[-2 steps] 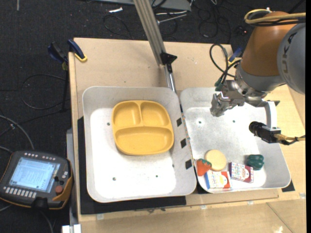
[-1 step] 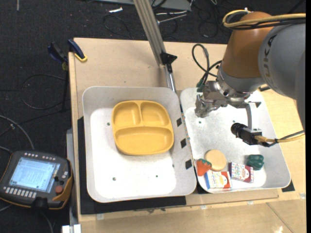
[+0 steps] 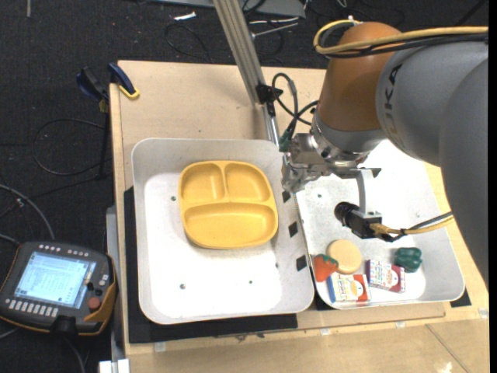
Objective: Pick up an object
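The arm (image 3: 443, 92) is a thick, rounded grey casing with a broad orange band (image 3: 357, 76) above the wrist and dark lettering at the seam between them. A yellow cable (image 3: 404, 33) loops over the top. Below sits a grey metal wrist block (image 3: 318, 158) with black cables and fittings.

Yellow divided plate (image 3: 229, 204) flat in left bin (image 3: 155, 286).
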{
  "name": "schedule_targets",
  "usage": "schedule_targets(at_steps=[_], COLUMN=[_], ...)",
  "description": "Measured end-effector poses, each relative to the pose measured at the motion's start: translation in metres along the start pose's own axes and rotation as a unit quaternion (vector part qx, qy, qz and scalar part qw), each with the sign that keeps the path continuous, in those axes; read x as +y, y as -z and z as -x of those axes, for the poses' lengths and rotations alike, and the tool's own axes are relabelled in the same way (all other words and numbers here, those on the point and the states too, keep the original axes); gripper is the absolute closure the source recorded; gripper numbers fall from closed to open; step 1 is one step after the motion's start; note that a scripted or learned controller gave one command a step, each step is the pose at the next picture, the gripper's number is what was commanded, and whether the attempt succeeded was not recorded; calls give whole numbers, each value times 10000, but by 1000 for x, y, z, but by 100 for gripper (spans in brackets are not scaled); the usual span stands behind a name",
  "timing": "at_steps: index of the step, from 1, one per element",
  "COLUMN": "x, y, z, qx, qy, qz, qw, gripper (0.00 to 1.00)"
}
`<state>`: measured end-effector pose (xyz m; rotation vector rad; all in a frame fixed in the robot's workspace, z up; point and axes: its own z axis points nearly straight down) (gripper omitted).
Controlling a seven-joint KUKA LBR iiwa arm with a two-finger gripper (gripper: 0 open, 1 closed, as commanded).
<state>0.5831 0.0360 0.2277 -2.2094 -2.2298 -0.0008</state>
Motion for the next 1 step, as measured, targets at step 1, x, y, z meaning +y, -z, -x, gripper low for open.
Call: schedule_targets(at_steps=[1], x=[-18], y=[12], z=[-49], qx=[0], qy=[-2], qz=[4], qw=[10000], gripper=[100])
